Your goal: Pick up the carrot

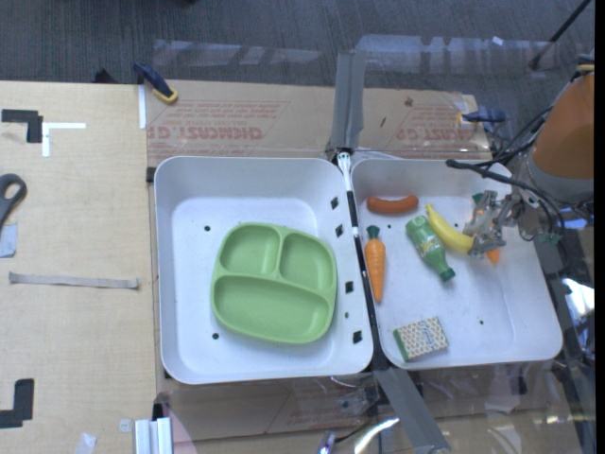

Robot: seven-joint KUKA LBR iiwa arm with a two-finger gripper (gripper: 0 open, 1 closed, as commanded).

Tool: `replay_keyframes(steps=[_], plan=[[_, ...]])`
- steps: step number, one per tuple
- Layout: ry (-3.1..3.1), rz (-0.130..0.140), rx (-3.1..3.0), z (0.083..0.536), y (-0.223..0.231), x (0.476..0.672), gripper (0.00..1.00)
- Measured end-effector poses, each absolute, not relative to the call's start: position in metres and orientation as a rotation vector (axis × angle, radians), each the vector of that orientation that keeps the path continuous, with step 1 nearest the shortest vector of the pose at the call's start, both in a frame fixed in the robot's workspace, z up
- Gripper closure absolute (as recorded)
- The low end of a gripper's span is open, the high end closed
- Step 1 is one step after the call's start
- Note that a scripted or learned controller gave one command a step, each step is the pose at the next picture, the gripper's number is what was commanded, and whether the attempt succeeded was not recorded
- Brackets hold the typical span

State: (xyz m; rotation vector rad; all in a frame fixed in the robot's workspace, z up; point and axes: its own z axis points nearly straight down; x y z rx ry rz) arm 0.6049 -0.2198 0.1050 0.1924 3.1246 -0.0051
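Note:
The carrot is orange with a green top and lies lengthwise in the right bin, close to its left wall. My gripper hangs over the right side of that bin, just beyond the right end of a yellow banana. It is well to the right of the carrot, with the banana and a green bottle between them. Nothing of the carrot is near the gripper.
A red sausage lies at the back of the right bin, and a small patterned box sits near its front. The left bin holds a green divided plate. Cables trail at the right by the arm.

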Motion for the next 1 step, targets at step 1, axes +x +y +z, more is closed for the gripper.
replay_keyframes(steps=[1], plan=[[3.138, 0.000, -0.035, 0.1441, -0.1693, 0.5756, 1.00]])
